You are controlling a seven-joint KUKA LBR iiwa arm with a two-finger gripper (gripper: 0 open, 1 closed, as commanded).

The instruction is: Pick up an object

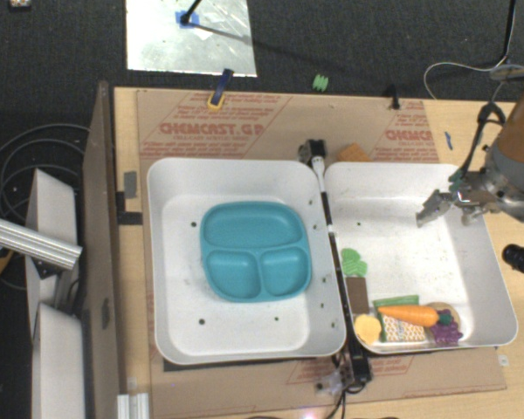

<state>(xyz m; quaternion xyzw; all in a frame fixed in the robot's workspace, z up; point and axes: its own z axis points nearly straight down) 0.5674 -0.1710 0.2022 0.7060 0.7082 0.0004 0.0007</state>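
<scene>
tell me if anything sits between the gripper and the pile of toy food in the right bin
Nothing visible does. The gripper hangs over the upper right part of the right bin, and the toy food, with the carrot on top, lies along the near edge. Between them is bare white bin floor.

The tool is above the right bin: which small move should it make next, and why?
Probably move toward the bin's near edge. The tool hangs over bare floor of the right bin, while the carrot and other toy foods lie clustered along the near wall.
</scene>
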